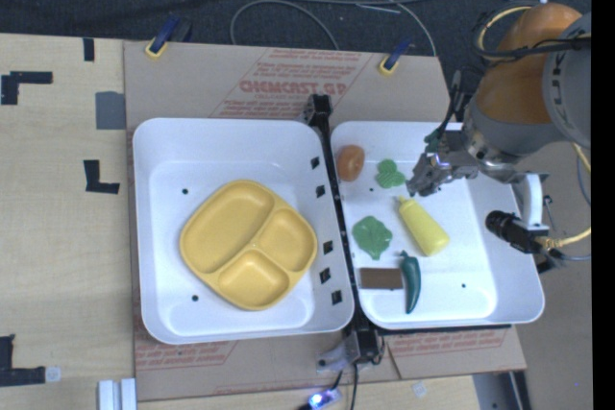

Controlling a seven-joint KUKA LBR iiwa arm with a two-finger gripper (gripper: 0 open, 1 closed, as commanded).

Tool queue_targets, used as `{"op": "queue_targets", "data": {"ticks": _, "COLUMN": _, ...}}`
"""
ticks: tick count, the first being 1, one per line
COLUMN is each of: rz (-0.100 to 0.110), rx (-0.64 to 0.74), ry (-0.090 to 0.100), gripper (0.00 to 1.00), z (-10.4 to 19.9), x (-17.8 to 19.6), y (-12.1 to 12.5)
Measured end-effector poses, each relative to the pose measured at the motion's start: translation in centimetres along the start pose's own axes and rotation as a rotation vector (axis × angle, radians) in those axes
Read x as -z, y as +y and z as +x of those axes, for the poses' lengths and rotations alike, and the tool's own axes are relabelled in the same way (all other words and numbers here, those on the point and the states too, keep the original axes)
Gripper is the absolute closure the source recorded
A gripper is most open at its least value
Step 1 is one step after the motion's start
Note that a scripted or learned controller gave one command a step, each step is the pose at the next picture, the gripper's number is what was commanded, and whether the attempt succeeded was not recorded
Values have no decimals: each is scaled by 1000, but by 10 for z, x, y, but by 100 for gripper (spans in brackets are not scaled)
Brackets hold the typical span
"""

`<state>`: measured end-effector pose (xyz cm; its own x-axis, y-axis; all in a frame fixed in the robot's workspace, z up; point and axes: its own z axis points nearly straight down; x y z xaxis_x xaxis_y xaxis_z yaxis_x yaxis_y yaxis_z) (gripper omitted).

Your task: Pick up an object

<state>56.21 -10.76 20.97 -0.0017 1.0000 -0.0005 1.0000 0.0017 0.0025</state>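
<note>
Two bins: left bin holds yellow tray; claw state unclear.

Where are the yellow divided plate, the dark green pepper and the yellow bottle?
yellow divided plate (248, 243): camera view, left bin, on the ridge where its compartments meet.
dark green pepper (411, 281): camera view, right bin, mid-body.
yellow bottle (424, 228): camera view, right bin, middle of its body.

Right bin, near its middle: yellow bottle, lying flat, nozzle twd upper left (dark gripper tip just beside nozzle). Green pepper close below it.
</note>
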Motion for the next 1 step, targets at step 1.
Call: {"op": "queue_targets", "data": {"ticks": 1, "rz": 5, "rx": 4, "ry": 1, "gripper": 100, "z": 54, "x": -8, "y": -2}}
